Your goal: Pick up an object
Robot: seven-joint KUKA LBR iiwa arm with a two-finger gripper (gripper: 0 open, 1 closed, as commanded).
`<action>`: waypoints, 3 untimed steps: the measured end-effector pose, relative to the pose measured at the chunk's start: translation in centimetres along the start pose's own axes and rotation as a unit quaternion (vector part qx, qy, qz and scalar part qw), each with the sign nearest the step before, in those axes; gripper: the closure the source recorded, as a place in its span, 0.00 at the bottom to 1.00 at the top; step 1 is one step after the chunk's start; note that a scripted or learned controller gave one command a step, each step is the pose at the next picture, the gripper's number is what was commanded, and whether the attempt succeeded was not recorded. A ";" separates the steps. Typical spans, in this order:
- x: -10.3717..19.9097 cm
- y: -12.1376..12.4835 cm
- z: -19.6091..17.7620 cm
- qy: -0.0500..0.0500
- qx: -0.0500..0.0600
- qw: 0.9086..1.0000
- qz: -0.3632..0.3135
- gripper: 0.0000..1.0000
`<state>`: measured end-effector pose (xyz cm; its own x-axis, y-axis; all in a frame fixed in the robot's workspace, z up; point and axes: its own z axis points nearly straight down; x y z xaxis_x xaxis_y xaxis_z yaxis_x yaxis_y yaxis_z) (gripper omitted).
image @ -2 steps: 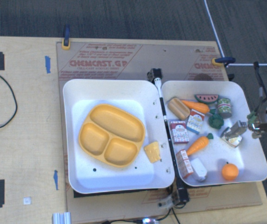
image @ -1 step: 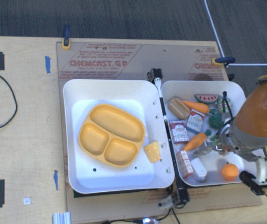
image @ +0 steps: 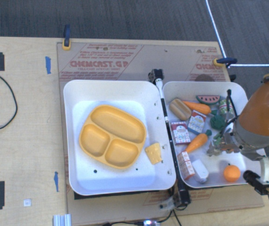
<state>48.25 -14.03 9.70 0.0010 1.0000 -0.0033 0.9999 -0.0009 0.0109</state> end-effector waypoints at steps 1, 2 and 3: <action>3.5 11.0 1.1 0.000 0.001 1.000 -0.001 1.00; 3.4 10.8 1.2 0.000 0.003 1.000 0.000 0.00; 3.4 11.0 0.0 0.000 0.001 1.000 -0.001 1.00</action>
<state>59.23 -10.62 9.77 0.0000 1.0000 -0.0042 1.0000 0.0001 0.0096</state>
